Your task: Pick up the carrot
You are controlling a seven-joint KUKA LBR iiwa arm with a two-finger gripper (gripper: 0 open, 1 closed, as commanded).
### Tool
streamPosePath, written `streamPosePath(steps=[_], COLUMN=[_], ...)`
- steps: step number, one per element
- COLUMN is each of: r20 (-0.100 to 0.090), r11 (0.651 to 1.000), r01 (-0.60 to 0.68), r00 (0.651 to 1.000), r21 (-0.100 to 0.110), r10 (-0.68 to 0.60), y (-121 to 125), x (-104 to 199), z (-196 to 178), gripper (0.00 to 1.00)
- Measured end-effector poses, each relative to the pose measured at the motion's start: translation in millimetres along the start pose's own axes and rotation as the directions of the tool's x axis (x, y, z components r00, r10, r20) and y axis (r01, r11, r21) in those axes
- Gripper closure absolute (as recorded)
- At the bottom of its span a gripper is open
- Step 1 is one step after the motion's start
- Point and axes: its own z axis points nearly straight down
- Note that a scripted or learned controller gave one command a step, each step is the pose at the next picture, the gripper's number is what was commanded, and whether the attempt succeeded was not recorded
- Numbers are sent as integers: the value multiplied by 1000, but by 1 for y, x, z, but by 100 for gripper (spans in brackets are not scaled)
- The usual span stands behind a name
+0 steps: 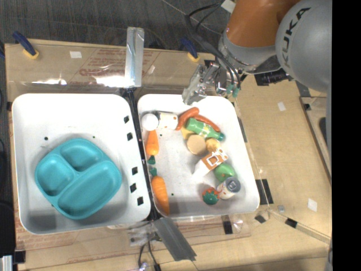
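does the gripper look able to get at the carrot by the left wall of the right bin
Probably yes. The carrot lies uncovered from above, and the gripper hovers over the bin's far rim. The bin wall close beside it may crowd the grasp.

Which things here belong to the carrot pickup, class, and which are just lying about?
Job: carrots and along the right bin's left wall; gripper above its far edge.

Lying about: teal divided plate in left bin; small can; green bottle.
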Motion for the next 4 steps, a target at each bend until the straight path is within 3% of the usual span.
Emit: streamPosePath(steps=[1,2,3,4], r20=[-4,-5,-2,-5], r11=[1000,996,997,982], r01=[18,93,76,190], r00=[1000,996,997,982], r21=[1,3,1,-1], r10=[-18,-93,-76,-190], y=[13,-82,-48,14], x=[9,11,-24,5], z=[-6,2,-5,21], gripper=[100,100,100,100])
